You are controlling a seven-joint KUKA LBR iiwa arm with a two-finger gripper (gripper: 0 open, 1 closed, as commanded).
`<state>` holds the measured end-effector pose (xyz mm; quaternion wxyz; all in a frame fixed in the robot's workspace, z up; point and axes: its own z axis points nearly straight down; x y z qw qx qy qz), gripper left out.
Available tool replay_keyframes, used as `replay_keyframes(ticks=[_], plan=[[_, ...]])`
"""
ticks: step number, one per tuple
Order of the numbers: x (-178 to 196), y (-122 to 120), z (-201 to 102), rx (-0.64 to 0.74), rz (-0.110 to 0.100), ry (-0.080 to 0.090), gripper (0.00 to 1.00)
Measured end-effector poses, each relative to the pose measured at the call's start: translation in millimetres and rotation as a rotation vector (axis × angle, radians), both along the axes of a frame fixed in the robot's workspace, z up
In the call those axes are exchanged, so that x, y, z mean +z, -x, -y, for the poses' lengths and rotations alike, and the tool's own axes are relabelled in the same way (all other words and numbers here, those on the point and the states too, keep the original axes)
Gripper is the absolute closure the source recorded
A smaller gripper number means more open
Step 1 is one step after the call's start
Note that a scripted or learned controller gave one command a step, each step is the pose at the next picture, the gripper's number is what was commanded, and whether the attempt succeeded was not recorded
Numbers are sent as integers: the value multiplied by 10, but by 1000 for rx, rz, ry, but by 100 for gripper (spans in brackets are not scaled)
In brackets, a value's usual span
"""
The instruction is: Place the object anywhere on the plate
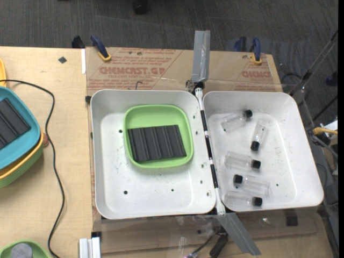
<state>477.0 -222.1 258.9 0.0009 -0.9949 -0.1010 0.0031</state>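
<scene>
While two white bins sit side by side, the left bin (pixel 107 192) holds a green plate (pixel 158 136).
Clear black-capped vials (pixel 252 164) lie scattered in the right bin (pixel 301 144); the gripper's state cannot be told.

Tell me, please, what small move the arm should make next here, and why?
Probably bring the claw down over one clear vial in the right bin. The green plate in the left bin bears just its dark ridged insert, and all five black-capped vials lie in the right bin, so nothing has been picked up.
</scene>
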Motion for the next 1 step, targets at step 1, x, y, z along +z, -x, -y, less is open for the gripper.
replay_keyframes(ticks=[1], plan=[[1463, -219, -1, 2, 0, 2, 0]])
